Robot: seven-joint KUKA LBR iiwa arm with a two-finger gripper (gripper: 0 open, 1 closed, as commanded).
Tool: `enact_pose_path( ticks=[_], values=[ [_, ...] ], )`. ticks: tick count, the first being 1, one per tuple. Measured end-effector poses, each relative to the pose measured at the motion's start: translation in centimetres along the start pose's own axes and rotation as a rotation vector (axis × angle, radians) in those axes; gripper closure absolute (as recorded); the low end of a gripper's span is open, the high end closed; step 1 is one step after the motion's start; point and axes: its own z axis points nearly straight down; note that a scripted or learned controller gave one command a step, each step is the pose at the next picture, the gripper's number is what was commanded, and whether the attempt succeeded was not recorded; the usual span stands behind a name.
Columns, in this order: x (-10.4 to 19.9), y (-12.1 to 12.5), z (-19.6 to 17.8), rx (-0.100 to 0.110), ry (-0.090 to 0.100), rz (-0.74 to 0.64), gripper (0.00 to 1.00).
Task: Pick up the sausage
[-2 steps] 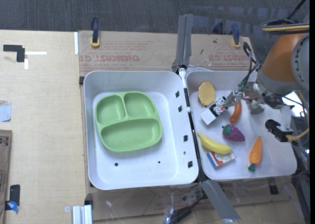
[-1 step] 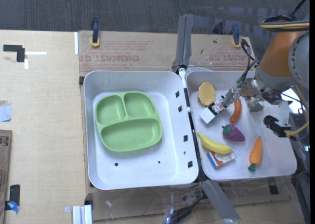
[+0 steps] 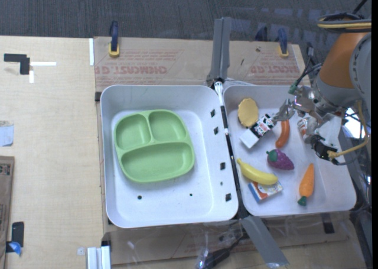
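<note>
The sausage [image 3: 283,134], an orange-red stick, lies nearly upright in the picture in the right bin [image 3: 331,203], near its middle. My gripper [image 3: 293,120] hangs just over the sausage's upper end, reaching in from the right below the orange wrist band. It is open: one finger [image 3: 282,114] stands left of the sausage's tip, the other [image 3: 305,126] to its right. Nothing is held between them.
Close to the sausage lie a black-and-white milk carton [image 3: 258,129], a yellow cookie [image 3: 248,112], purple grapes [image 3: 280,159], a banana [image 3: 258,172], a small box [image 3: 266,190] and a carrot [image 3: 306,182]. The left bin [image 3: 112,203] holds a green divided plate [image 3: 155,145].
</note>
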Motion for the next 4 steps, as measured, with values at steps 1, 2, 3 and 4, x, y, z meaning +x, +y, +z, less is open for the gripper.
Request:
enact_pose_path(
  ticks=[1,2,3,4],
  values=[
    [0.9,0.2,2.0,-0.015,0.009,0.007,0.0],
    [0.8,2.0,2.1,-0.003,0.021,-0.007,0.0],
    [0.6,1.5,2.0,-0.016,0.022,-0.023,0.0],
    [0.7,0.3,1.9,-0.03,0.011,-0.026,0.0]
  ],
)
